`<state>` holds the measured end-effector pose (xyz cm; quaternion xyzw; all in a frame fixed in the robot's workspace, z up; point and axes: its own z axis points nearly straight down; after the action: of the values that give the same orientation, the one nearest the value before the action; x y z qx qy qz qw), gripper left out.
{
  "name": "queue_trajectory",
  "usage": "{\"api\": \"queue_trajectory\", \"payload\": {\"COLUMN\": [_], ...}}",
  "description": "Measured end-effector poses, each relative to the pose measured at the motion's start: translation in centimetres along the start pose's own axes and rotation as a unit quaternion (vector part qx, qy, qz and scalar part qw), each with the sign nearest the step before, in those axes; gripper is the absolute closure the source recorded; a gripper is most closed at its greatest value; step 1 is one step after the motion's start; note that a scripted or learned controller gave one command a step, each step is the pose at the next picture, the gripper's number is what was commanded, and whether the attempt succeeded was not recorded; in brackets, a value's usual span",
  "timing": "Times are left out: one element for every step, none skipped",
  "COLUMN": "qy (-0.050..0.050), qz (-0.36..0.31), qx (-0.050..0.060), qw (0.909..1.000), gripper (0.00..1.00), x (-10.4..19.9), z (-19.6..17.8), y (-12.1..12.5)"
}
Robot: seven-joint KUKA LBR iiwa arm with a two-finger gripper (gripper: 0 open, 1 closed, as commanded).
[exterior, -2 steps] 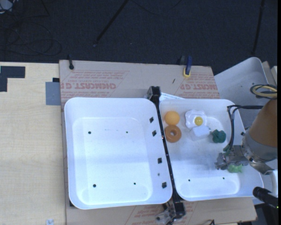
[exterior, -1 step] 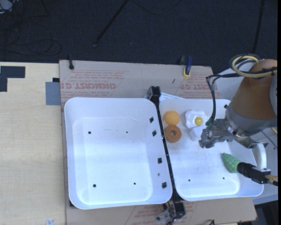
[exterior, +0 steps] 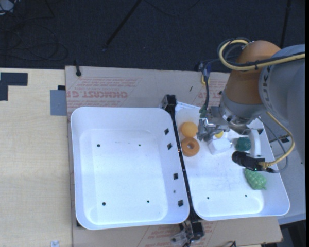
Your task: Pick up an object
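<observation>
Your pincer (exterior: 210, 129) sits low in the right white bin (exterior: 237, 202), at its far end, just beside a small white block (exterior: 220, 145); you cannot tell how it stands. An orange ball (exterior: 188, 128) and orange ring (exterior: 190, 147), lying flat, rest to its left. A knobbly green lump (exterior: 255, 179) lies nearer the bin's right wall.

The pincer (exterior: 210, 131) is being held low over the right bin (exterior: 232, 199), beside an orange ball (exterior: 189, 128), an orange ring (exterior: 190, 147) and a white block (exterior: 219, 145). A green object (exterior: 255, 179) is lying nearby.
</observation>
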<state>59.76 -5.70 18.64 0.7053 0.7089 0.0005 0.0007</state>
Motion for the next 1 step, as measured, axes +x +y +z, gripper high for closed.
{"api": "queue_trajectory", "payload": {"qy": [0.001], "qz": [-0.001], "qx": [-0.001], "qw": [1.0], "gripper": [1.0], "x": [8.23], "z": [-2.04], "y": [4.9]}}
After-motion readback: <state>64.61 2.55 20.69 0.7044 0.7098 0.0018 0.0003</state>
